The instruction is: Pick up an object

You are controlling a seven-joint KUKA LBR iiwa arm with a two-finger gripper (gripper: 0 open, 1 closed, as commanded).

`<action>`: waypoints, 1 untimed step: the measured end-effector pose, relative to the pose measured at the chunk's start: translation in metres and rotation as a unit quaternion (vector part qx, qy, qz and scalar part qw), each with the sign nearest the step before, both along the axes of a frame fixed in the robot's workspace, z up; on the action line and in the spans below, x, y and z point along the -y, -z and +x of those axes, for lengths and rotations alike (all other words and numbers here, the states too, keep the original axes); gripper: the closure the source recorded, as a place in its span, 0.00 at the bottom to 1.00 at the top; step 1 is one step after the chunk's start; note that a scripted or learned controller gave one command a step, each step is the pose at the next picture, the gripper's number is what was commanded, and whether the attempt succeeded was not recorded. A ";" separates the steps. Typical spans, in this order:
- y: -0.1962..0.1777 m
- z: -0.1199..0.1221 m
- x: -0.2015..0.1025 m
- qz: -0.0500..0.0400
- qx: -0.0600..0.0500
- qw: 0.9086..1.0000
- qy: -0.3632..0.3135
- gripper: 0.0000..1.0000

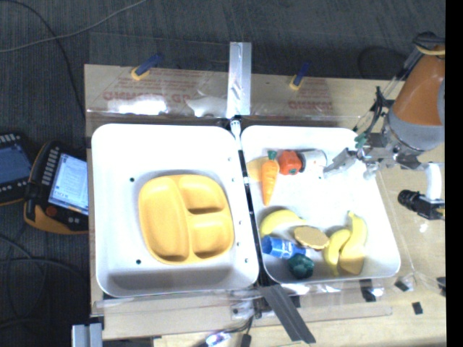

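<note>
In the camera view, the jaws (346,160) hung over the right bin (381,215) at its upper right edge, holding nothing; how far apart they stood could not be told. Below lay a carrot (268,178), bananas (347,243) and a cookie (312,236). The left bin (116,157) held a yellow tray (187,216).

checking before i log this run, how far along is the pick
Done: nothing lifted; the carrot, bananas and other toys lie in the right bin. In hand: the gripper hangs above that bin's upper right part, nothing visible between its fingers. Left: descend, grasp, lift.
</note>
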State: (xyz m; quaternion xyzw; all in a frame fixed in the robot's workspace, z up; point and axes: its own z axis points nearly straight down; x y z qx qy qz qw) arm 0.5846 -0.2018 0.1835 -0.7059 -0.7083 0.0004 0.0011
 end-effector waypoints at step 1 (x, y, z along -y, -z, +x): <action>-0.008 0.000 -0.001 0.001 -0.001 1.000 -0.001 1.00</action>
